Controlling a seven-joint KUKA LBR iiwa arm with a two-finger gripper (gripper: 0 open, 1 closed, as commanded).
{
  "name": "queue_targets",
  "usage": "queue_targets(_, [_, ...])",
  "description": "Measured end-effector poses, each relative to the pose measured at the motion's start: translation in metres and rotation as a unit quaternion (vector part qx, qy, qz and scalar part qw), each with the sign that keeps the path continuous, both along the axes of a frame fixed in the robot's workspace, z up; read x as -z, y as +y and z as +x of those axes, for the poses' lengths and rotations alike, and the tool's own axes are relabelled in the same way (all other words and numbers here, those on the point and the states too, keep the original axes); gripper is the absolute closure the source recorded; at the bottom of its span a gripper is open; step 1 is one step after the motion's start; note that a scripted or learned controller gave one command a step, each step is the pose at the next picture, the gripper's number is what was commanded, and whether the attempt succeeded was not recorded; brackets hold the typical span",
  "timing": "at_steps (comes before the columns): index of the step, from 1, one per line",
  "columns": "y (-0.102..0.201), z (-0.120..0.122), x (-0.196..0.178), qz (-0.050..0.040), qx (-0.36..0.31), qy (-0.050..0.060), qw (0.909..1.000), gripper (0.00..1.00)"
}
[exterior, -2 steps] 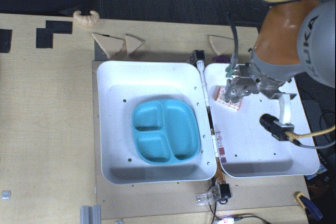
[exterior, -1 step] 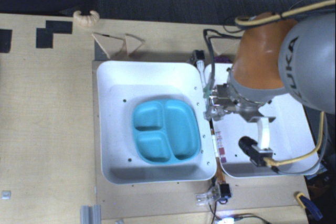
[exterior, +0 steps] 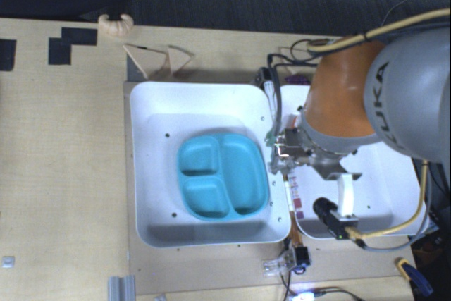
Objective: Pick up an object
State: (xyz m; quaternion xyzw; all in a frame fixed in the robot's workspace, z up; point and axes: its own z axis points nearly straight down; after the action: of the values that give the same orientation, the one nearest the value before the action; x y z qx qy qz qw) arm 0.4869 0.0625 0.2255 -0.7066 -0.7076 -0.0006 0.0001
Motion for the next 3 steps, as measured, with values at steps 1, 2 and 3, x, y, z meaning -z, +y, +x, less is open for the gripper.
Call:
queue_targets(1, [0.061, 0.051, 0.005, 0.0002, -0.002, 0.0, 1.0, 1.0])
queue_targets(2, [0.038, 0.1, -0.041, -0.0003, 0.0, -0.002, 1.0, 1.0])
queue_targets(3, [0.098, 0.047, 0.004, 0.0002, -0.002, 0.001, 1.0, 1.0])
